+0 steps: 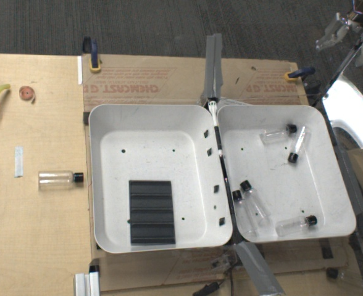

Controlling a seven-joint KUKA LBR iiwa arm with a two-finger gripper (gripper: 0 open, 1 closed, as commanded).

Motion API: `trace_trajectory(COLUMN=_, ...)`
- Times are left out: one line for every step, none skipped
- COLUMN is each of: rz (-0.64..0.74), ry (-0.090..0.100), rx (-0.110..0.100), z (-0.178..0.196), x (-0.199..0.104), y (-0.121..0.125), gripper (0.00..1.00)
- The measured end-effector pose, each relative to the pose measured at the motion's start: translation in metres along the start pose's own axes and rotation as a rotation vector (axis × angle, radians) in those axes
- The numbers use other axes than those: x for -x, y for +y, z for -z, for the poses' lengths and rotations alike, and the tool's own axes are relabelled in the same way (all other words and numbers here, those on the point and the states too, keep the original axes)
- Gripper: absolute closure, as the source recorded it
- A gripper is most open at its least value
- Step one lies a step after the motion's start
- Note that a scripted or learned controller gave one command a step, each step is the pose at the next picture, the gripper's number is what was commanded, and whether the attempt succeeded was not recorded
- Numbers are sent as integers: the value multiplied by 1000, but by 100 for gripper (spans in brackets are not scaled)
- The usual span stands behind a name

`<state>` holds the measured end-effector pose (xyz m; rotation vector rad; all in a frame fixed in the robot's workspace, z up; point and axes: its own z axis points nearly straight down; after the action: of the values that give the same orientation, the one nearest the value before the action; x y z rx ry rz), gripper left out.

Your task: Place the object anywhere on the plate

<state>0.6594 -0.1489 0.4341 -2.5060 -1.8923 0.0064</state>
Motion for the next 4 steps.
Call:
trace_trajectory(rz=-14, ry=0, rx=1, z=6, x=72, y=-14, gripper=0)
trace_trajectory(rz=-153, ry=0, rx=1, z=6, x=16, y=5, gripper=0)
trace_trajectory(rz=12, ry=0, rx=1, z=4, x=80, y=-47, gripper=0)
trace_trajectory(rz=-190, ry=0, rx=0, z=6, x=-28, y=-27, gripper=0)
